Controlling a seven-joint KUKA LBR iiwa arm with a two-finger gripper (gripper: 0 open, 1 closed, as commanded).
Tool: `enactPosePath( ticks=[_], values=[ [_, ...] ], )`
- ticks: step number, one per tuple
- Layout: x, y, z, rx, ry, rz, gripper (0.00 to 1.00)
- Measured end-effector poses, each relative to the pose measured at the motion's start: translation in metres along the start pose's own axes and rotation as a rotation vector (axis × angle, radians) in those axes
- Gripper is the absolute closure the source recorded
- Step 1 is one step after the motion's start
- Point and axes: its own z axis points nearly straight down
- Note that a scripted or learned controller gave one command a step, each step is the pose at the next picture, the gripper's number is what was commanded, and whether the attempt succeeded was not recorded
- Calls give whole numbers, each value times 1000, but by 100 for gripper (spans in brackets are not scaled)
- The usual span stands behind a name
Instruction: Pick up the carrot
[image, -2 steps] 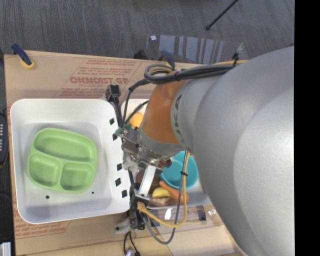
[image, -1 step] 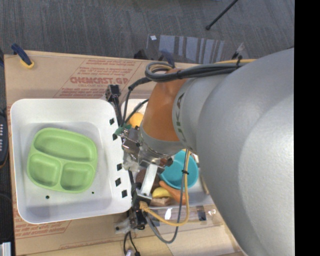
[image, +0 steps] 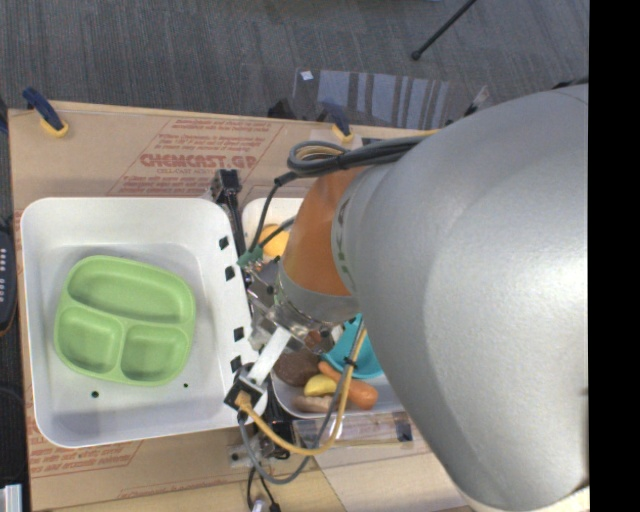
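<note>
The carrot (image: 356, 393) shows as an orange piece near the front of the right bin (image: 262, 212), partly under the arm and a yellow cable. My arm, grey with an orange band (image: 312, 240), covers most of that bin. The gripper (image: 300, 345) reaches down into the bin just left of and behind the carrot, among the food items; its tips are hidden by the wrist.
A green three-compartment plate (image: 124, 319) lies in the left bin (image: 60, 225). Beside the carrot lie a yellow piece (image: 319, 385), a brown item (image: 292, 367) and a teal object (image: 358, 350). Another yellow item (image: 273, 242) sits at the back of the right bin.
</note>
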Motion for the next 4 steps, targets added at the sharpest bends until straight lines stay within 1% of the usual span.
enactPosePath(
  ticks=[1,2,3,4],
  values=[
    [51,-50,-139,-12,8,-89,100],
    [-10,15,-99,-7,0,-31,100],
    [-30,29,-19,1,0,260,100],
    [8,-7,-54,-1,6,338,100]
  ],
)
